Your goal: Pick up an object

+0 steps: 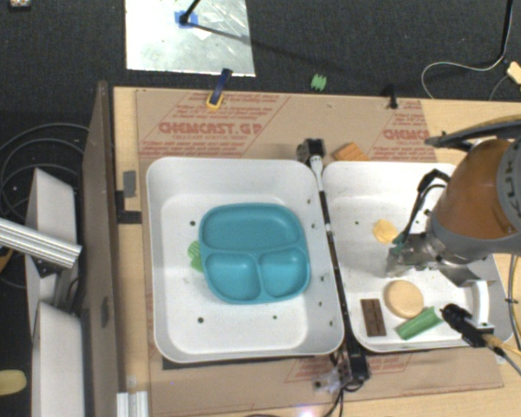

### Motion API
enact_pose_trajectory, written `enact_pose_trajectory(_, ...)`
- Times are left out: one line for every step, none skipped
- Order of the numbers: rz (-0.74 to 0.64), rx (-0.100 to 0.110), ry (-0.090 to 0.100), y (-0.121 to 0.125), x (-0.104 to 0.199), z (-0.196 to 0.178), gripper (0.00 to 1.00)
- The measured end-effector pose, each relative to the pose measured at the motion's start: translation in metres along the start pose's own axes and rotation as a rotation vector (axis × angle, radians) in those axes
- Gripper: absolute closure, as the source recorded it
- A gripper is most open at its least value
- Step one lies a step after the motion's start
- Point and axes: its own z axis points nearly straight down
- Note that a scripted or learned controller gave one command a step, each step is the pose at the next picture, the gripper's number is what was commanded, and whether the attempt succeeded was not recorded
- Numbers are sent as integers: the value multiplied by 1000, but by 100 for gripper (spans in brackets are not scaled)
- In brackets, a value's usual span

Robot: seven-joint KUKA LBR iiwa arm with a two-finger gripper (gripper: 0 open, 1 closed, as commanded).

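Objects in right bin (pixel 356 189), none lifted yet: green piece (pixel 418 323), brown bar (pixel 373 316) nearest; tan disc (pixel 405 298) behind; yellow piece (pixel 385 230) farther. Gripper (pixel 405 255) low between disc and yellow piece; fingers' state: cannot tell. Grasp, lift remain.

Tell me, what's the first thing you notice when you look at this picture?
The big blue tray with three compartments jumps out, sitting in the middle of the left white bin. Next comes the robot arm with its orange band, reaching from the right over the right white bin. Below it near the front of that bin lie a round tan piece, a green piece and a brown bar.
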Motion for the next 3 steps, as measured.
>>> enact_pose_trajectory(-4, -13, -8, 62, -36, -105, 100)
enact_pose_trajectory(-2, 2, -2, 58, -33, -98, 0)
enact_pose_trajectory(-4, 6, 0, 69, -28, -24, 0)
